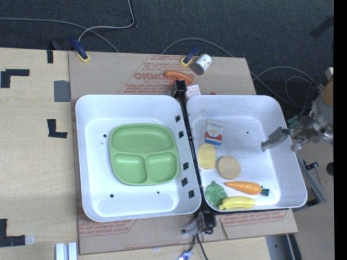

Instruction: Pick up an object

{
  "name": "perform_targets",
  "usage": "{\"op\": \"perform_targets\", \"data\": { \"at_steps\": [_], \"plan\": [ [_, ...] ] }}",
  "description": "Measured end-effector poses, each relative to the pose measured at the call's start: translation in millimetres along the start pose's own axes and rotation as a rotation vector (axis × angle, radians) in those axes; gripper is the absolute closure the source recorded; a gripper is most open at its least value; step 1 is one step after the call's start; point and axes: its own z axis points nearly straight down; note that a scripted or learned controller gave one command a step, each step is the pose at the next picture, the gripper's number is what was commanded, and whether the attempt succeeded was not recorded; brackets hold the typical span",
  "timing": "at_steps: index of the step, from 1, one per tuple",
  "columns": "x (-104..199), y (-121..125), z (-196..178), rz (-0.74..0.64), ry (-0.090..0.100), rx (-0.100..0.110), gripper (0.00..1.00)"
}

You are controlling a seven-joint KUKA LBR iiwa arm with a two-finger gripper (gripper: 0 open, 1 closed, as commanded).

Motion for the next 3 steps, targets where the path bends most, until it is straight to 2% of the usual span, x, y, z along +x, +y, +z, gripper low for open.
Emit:
{"op": "perform_targets", "data": {
  "at_steps": [1, 2, 3],
  "plan": [
    [57, 48, 74, -0.002, 0.002, 0.001, 0.0],
    [83, 0, 156, 0.0, 0.001, -0.002, 0.0],
    [82, 1, 146, -0.001, 0.0, -0.003, 1.0]
  ]
}}
